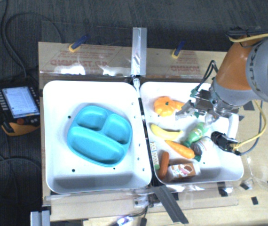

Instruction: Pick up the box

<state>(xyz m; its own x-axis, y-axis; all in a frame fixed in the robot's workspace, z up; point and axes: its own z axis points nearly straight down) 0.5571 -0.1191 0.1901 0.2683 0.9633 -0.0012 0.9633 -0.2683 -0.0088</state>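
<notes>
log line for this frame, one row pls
task: pick up box | claw: over right bin, above green bottle | box: near front wall, beside carrot, untouched | left bin: blue tray

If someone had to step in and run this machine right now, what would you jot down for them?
Gripper: hovering over the upper part of the right bin, nothing seen in it.
Box: lying at the right bin's near edge, beside the carrot and below the green bottle.
Also there: banana, orange pumpkin-like toy. Blue tray in the left bin.
Done: no pick yet.
Left: reach the box, grip, lift.
</notes>
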